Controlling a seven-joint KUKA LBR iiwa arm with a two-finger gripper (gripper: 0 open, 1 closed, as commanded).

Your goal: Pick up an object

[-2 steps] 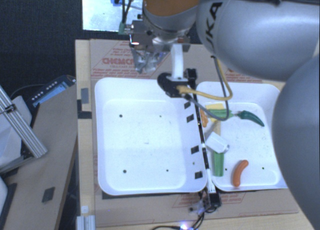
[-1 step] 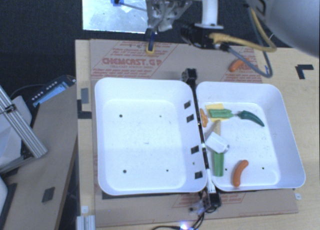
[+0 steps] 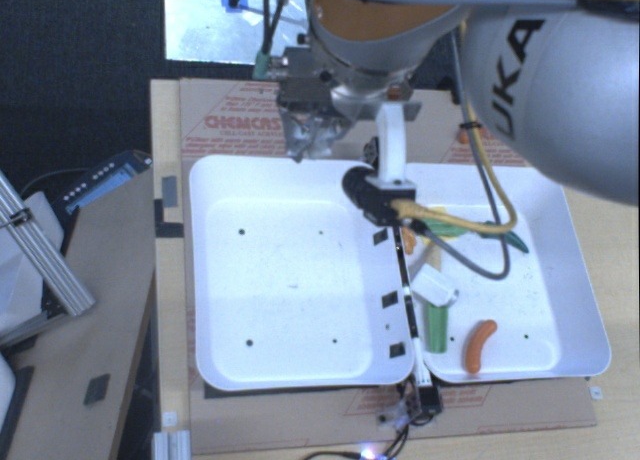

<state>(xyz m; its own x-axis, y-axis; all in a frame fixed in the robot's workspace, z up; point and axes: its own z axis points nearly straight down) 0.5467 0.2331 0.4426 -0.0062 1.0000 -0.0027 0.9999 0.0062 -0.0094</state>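
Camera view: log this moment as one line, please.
arm over bins' far edge | gripper above left bin rim | right bin: sausage, green stick, white block

Arm cut off by top/right edges; teal obj partly behind cable.
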